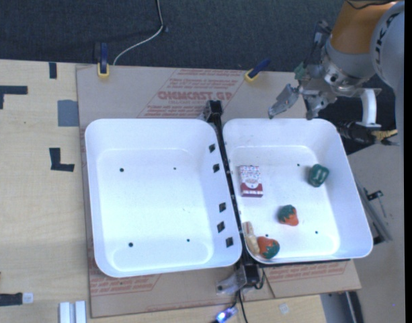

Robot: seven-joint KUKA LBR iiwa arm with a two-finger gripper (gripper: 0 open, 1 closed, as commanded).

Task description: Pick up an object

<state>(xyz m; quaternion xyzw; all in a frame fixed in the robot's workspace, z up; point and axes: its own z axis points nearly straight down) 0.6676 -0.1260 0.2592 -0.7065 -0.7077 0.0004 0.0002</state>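
Lying well below fingers: green object

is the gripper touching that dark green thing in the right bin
Apart. The camera view shows the gripper open above the bin's far rim, with bare white floor between it and the dark green object.

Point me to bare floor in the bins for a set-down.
Left bin: whole floor bare, wall to wall. Right bin: free strip along the far wall, above the red-white packet and green piece. Crowded at the near-left corner, where the orange-green toy and red-green toy sit. End effector hangs over the far rim, fingers spread.
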